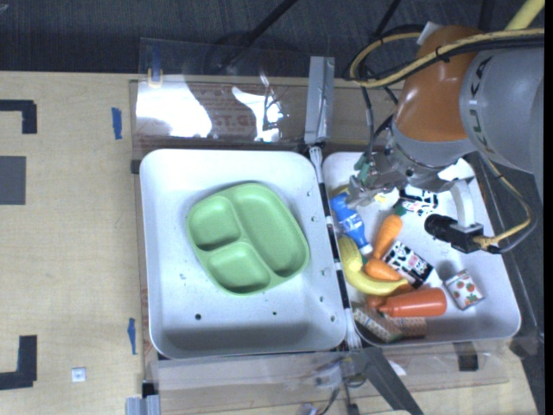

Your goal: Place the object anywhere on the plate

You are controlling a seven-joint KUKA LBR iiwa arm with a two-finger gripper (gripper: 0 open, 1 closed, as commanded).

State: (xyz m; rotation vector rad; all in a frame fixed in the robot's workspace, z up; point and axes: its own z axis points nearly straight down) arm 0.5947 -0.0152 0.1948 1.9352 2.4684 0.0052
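A green divided plate (248, 235) lies in the left white bin (164, 318), with nothing on it. My gripper (370, 182) hangs over the far left part of the right bin (501, 305), just above a blue tube (349, 221). Below it lies a heap: a yellow banana (361, 275), an orange carrot (386, 233), a black-and-white box (407, 262) and a red-orange piece (413, 303). The wrist hides what sits directly under the gripper.
A small white box with red dots (465, 289) lies at the right bin's near right. A brown brush-like item (378, 325) rests at the near edge. A grey divider wall (333, 232) separates the two bins. A clear panel (225, 102) stands behind the left bin.
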